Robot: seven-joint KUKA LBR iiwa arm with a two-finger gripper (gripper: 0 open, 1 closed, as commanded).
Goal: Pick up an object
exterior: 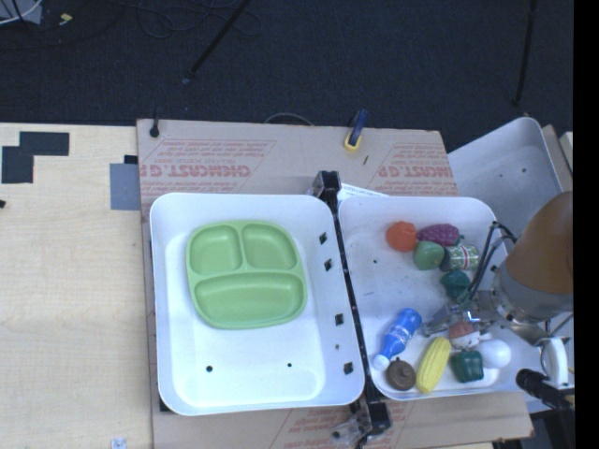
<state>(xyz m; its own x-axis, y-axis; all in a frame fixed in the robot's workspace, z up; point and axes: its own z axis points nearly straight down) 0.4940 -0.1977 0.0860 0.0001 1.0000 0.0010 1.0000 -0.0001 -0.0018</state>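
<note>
Gripper seen lowered near right bin bottom right corner, among yellow corn, blue bottle, green toy. Jaw state cannot be told.

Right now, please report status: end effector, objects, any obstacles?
End effector low in right white bin, among toys. Nothing seen held. Yellow toy corn, blue plastic bottle and green toy vegetable crowd close.

The arm reaches in from the right, its orange band uppermost and grey wrist below. The gripper points left and down, low at the right bin's lower right part.
</note>
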